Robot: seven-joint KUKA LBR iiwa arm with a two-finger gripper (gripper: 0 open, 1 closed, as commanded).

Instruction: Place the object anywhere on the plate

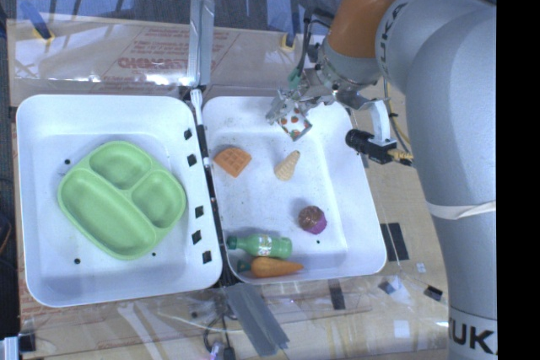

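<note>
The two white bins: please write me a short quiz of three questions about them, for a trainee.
1. True or false: the green plate has three compartments.
2. Which lies nearest the carrot? A) waffle B) green bottle C) cone
3. Fill in: the pincer is over the right bin's ____ edge, far or near?

Key: 1 true; 2 B; 3 far.
</note>
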